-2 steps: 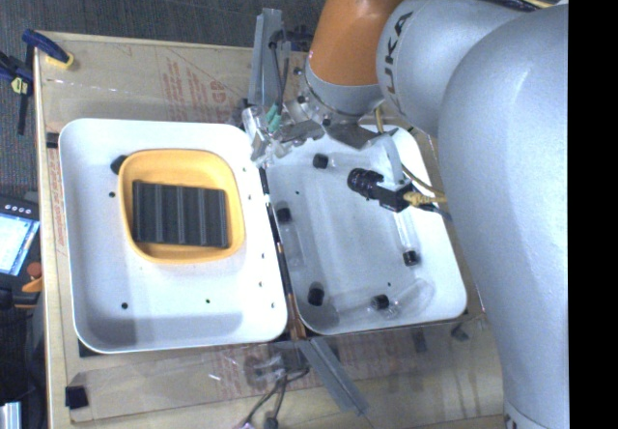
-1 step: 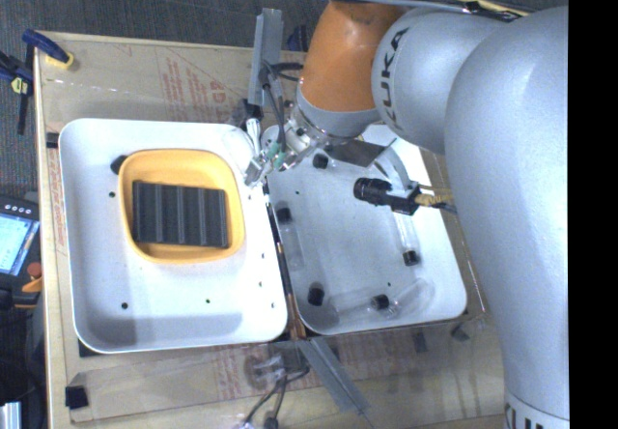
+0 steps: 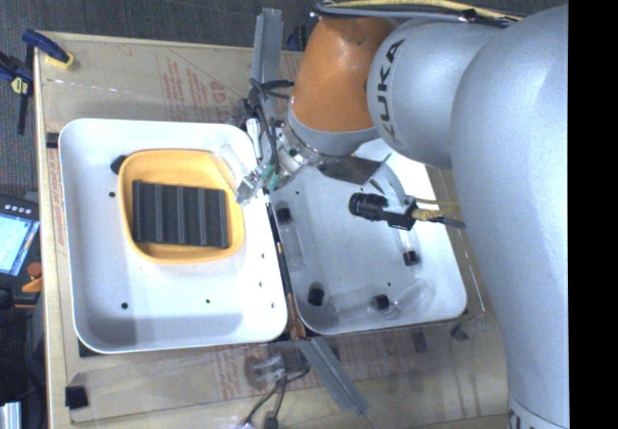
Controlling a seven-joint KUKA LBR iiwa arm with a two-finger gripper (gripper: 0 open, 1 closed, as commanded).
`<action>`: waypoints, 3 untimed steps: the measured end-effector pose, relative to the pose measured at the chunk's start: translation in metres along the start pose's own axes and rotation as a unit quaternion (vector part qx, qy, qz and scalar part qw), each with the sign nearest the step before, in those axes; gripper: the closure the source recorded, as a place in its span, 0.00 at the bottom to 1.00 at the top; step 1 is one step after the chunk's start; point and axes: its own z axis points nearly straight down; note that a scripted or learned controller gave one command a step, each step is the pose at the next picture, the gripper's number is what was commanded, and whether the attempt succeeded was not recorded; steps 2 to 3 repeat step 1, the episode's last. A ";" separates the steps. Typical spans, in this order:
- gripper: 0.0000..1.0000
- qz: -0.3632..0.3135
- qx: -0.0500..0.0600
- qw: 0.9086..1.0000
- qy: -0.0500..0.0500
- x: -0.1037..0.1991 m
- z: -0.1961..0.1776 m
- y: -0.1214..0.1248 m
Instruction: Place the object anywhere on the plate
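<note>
A yellow plate [image 3: 181, 167] lies in the left bin [image 3: 154, 321], toward its far side. A dark ribbed rectangular block [image 3: 183, 214] rests flat on the plate and covers most of its middle. My gripper [image 3: 251, 185] hangs at the plate's right edge, just above the wall between the two bins. The view does not settle whether anything sits between its tips. The arm's orange band [image 3: 338, 79] and grey body reach in from the right and hide the far part of the right bin.
The right bin [image 3: 357, 272] shows a few small dark spots on its floor, and something clear lies near its front edge [image 3: 406, 297]. A blue clamp [image 3: 48, 47] grips the bench's far left corner. A small screen [image 3: 14, 239] stands off the left edge.
</note>
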 end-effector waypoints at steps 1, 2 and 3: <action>0.00 0.000 0.000 1.000 0.000 0.000 0.000 0.000; 0.00 0.000 0.000 1.000 0.000 0.000 0.000 0.000; 0.00 0.000 0.000 1.000 0.000 0.000 0.000 0.000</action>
